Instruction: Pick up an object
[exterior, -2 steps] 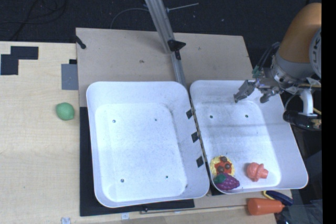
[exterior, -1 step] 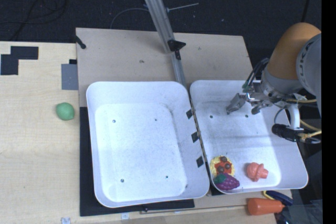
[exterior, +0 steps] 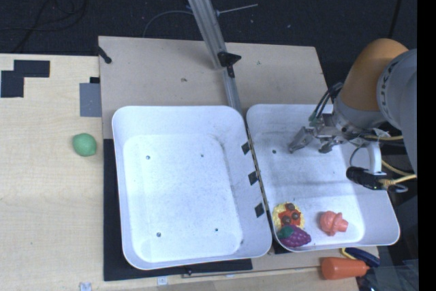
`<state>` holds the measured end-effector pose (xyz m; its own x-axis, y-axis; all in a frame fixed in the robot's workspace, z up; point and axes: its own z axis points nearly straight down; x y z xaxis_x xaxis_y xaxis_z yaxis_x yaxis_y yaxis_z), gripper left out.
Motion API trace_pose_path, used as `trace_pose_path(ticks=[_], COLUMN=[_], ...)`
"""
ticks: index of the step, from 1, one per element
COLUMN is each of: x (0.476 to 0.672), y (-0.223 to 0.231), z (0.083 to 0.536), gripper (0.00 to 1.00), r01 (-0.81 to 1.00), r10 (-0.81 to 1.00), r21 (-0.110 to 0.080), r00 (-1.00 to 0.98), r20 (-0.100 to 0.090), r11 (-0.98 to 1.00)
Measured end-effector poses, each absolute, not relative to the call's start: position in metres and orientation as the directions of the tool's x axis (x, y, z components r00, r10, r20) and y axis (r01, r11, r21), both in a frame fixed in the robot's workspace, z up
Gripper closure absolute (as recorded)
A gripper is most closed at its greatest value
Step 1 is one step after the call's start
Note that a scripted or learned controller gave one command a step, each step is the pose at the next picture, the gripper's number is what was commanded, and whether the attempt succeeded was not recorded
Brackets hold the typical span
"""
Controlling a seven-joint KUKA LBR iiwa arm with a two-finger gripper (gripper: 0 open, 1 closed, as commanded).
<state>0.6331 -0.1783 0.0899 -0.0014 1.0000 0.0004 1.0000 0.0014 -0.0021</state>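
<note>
The arm reaches in from the right and its hand (exterior: 304,140) hangs over the upper part of the right bin (exterior: 300,174), fingers spread and holding nothing, so the step looks like an approach before any grasp. The candidates lie well apart from it at that bin's near edge: a yellow-and-purple toy (exterior: 291,223) and a pink toy (exterior: 333,222). Next the hand likely must travel toward them and descend. The left bin (exterior: 178,187) sits on the desk (exterior: 41,167), near a green ball (exterior: 85,144); dark floor with cables lies beyond.
</note>
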Motion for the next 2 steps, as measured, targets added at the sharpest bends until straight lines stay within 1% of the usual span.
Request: trace_pose_path(ticks=[1,2], x=[0.634,0.637], y=[-0.179,-0.174], z=[0.102,0.163], gripper=[1.00,1.00], r01=[1.000,1.000], r10=[1.000,1.000], r21=[0.001,0.005], r00=[-0.001,0.000], r20=[0.000,-0.001], r11=[0.001,0.000])
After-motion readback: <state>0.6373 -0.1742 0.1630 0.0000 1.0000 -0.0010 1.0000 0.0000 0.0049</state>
